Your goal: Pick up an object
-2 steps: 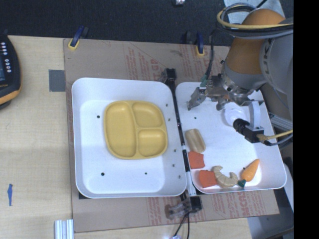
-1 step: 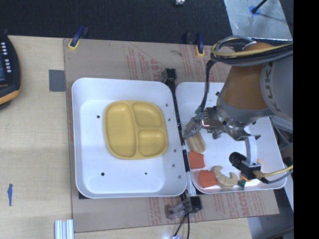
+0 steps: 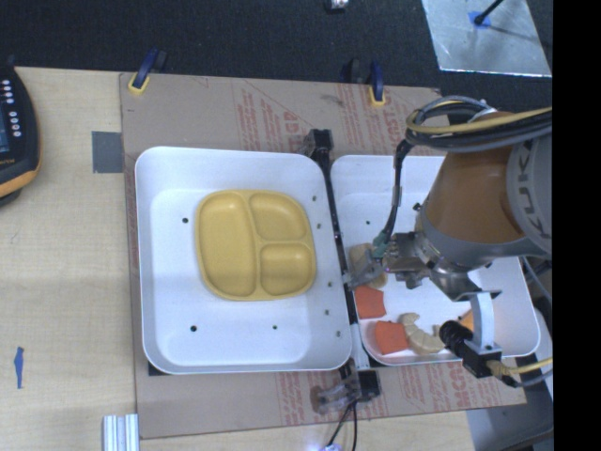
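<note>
My gripper [image 3: 368, 263] reaches down into the left part of the right bin [image 3: 366, 181], under the grey and orange arm [image 3: 479, 200]. Just below it lies a small red-orange block [image 3: 371, 302]. A second red-orange piece [image 3: 390, 336] sits near the bin's front edge, with a curved beige piece [image 3: 423, 334] beside it on the right. The wrist hides the fingertips and whatever lies directly beneath them.
The left bin [image 3: 160, 252] holds a yellow divided tray [image 3: 254, 243] with three compartments. A black divider rail [image 3: 333, 224] runs between the bins. Cables [image 3: 399, 186] loop off the arm over the right bin. A teach pendant [image 3: 14, 130] rests at the far left.
</note>
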`<act>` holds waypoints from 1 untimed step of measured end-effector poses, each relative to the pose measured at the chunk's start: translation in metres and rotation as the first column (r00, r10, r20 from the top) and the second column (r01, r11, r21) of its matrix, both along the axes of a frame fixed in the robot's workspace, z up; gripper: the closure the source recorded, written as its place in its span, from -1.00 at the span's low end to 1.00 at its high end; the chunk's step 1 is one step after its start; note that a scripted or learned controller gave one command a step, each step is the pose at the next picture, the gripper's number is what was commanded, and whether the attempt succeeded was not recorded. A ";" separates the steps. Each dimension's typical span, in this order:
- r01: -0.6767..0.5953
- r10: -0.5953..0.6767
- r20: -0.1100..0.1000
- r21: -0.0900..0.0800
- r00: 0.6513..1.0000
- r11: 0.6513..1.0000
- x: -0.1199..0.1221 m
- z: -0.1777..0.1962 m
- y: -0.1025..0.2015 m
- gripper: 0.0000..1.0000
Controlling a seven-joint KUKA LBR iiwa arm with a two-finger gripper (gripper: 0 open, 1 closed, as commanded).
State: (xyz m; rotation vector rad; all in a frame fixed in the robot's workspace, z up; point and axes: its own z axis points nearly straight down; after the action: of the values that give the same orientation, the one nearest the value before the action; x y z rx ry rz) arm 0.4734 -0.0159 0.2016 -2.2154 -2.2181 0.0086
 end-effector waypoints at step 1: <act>0.003 -0.003 0.013 -0.005 1.000 1.000 0.069 0.016 -0.073 -1.00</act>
State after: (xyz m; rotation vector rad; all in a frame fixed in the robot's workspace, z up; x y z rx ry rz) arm 0.5419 -0.0890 0.2174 -2.2275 -2.2236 0.0003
